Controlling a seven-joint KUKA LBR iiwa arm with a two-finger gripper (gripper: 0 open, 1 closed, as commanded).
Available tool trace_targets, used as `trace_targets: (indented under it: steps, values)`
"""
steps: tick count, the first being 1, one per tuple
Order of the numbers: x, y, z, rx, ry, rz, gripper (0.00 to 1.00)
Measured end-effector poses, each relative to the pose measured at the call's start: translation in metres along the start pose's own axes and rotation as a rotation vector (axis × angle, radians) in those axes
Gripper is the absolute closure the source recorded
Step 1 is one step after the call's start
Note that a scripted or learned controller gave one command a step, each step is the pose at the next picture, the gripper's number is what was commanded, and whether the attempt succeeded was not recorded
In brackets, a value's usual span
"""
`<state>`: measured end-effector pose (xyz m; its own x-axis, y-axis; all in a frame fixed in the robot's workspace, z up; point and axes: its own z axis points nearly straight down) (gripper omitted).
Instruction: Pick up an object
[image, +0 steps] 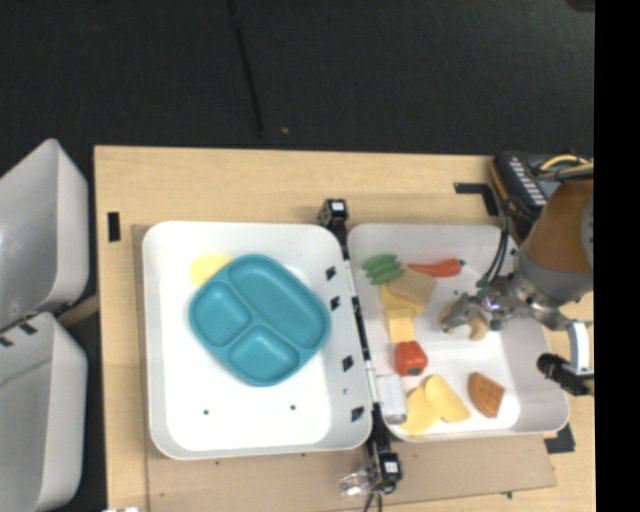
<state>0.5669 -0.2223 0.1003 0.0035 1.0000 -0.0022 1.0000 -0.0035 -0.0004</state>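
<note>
You're looking at a robotics lab test cell: a plywood bench (300, 185) on dark floor, two white bins (170, 420) bolted side by side at centre, toy food at 3 o'clock, cabling at 1 o'clock.

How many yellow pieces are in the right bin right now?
3 that I can make out: a wedge under the green item, a small block just below it, and a cluster at the bin's near edge. That cluster may be several pieces overlapping.
</note>
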Motion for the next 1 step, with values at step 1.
trace_targets:
  steps: [1]
  values:
    - [-0.0013, 0.0008, -0.0118, -0.004, -0.001, 0.003, 1.0]
